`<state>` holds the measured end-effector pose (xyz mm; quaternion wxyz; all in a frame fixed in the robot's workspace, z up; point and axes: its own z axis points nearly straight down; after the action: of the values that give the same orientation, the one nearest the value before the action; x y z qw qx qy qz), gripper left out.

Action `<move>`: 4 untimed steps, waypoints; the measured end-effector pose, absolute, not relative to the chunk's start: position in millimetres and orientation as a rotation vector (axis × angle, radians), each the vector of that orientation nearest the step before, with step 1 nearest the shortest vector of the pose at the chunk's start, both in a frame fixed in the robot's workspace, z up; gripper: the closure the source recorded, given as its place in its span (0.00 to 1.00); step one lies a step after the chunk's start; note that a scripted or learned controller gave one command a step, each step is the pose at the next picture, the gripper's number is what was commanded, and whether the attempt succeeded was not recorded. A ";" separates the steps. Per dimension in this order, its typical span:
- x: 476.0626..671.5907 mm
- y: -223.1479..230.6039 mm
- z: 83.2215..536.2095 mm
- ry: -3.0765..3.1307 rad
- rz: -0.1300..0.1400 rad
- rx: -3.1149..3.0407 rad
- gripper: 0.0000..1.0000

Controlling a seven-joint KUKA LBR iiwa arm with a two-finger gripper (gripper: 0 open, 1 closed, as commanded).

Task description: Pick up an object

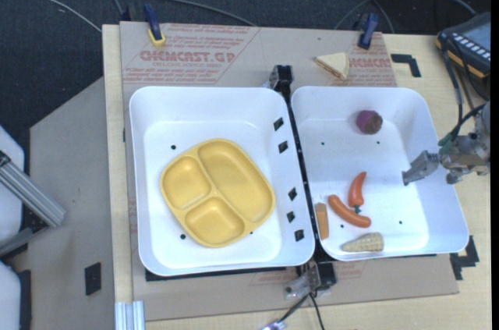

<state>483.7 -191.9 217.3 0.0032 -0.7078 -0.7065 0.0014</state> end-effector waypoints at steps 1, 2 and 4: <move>485.3 -191.9 219.6 -2.220 0.000 -2.221 0.00; 491.6 -183.1 166.0 -2.217 0.003 -2.216 0.00; 488.3 -170.8 83.0 -2.217 0.002 -2.217 0.00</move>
<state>488.3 -170.8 83.0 0.0031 -0.7070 -0.7072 0.0007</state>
